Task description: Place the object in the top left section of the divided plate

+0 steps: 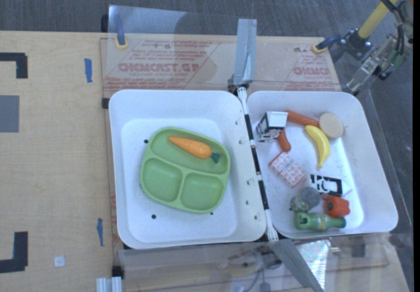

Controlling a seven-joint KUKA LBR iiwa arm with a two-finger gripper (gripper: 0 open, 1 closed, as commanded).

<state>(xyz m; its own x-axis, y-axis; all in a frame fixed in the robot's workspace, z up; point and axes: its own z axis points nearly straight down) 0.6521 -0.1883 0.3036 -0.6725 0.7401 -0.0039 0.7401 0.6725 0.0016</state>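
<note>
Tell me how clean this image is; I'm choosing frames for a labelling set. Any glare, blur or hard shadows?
Camera view: lighting is even and soft, with faint shadows under the green divided plate and the carrot; the clear panels behind the bins carry a hazy sheen; small items such as the banana look slightly soft; the white bins' floors are bright but not blown out.

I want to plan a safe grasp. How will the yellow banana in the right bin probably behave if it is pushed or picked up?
The yellow curved toy banana looks like smooth plastic, so it may be stiff, light and a little slippery. Its bent shape probably makes it pivot rather than roll when pushed. It lies beside a round beige disc, so a push might move that too.
</note>
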